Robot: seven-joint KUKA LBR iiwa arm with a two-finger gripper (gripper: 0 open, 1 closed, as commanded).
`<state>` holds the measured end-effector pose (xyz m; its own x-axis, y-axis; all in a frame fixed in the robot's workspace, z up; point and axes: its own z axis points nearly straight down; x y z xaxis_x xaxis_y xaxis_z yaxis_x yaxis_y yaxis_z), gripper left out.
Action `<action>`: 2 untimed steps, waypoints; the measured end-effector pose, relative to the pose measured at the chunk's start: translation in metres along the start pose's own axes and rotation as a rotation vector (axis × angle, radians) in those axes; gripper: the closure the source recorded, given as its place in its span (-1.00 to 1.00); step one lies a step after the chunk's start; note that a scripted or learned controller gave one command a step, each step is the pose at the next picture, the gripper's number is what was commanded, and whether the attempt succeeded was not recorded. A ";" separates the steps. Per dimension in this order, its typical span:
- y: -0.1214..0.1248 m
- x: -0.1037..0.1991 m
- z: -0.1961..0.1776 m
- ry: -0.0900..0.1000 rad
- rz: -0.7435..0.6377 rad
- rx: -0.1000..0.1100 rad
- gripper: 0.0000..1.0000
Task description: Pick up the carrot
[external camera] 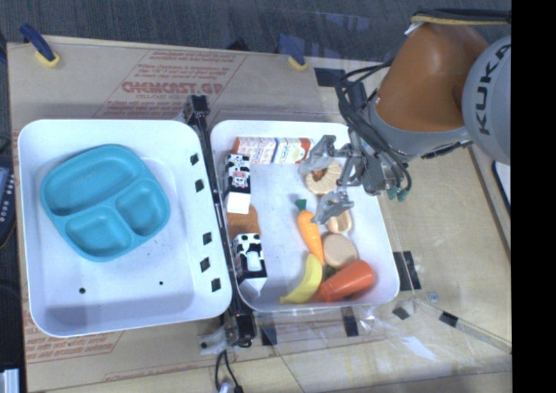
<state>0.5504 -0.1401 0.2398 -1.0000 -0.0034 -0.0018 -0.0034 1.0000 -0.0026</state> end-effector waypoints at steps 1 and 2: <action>0.028 -0.008 0.142 0.008 -0.033 -0.006 -1.00; 0.034 0.060 0.144 -0.014 -0.061 0.000 -1.00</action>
<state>0.4900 -0.1072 0.0954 -0.9978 -0.0645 -0.0154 -0.0644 0.9979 -0.0034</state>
